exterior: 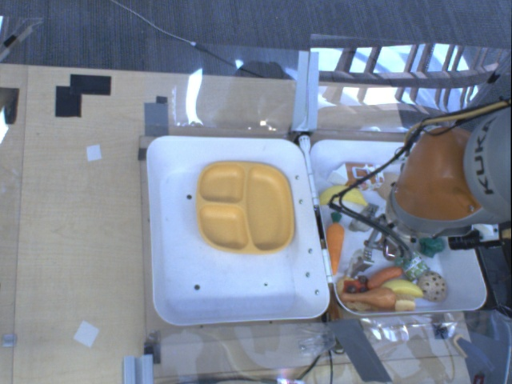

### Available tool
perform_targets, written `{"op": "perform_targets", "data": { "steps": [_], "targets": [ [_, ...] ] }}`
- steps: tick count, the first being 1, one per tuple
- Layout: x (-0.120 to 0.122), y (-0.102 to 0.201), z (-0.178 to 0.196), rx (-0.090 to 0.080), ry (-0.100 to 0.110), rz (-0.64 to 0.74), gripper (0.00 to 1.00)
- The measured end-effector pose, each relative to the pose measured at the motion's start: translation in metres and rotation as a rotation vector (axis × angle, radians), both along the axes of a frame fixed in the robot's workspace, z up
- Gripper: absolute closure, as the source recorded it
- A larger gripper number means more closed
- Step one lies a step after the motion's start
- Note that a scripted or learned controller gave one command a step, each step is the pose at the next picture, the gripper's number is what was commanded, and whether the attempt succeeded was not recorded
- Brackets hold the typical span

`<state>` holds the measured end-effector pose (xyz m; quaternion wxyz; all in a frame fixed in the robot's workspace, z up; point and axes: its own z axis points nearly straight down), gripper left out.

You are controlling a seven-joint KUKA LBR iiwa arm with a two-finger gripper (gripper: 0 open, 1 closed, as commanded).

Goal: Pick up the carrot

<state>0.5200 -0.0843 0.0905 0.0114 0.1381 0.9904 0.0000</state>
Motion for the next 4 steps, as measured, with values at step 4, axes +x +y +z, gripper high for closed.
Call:
{"op": "perform_targets", "data": {
  "steps": [4],
  "targets": [
    [0.010, -0.002, -0.001, 0.008, 0.012, -0.426, 0.00]
  ]
}}
